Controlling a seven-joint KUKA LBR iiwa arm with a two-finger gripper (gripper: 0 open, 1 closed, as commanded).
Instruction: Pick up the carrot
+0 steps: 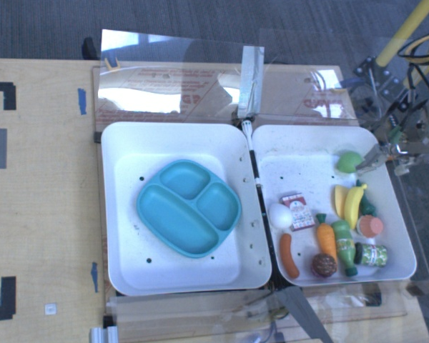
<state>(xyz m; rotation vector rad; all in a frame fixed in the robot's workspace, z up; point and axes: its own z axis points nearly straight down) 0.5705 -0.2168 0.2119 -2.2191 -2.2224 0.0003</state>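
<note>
The carrot (326, 239) is orange with a green top and lies in the right bin (300, 148), near its front, pointing toward the front edge. It is wedged between a red-and-white box (298, 211) on its left and a green vegetable (344, 245) on its right. My gripper (377, 158) hangs low at the bin's far right rim, just beside a green lime (348, 161). It is well behind and to the right of the carrot, and nothing is seen held in it.
Around the carrot lie a white egg (279, 216), a red sausage (289, 256), a dark round fruit (324, 265), yellow bananas (350, 203), a pink fruit (371, 226) and a green bottle (372, 254). The left bin (121, 156) holds a blue divided plate (189, 207).
</note>
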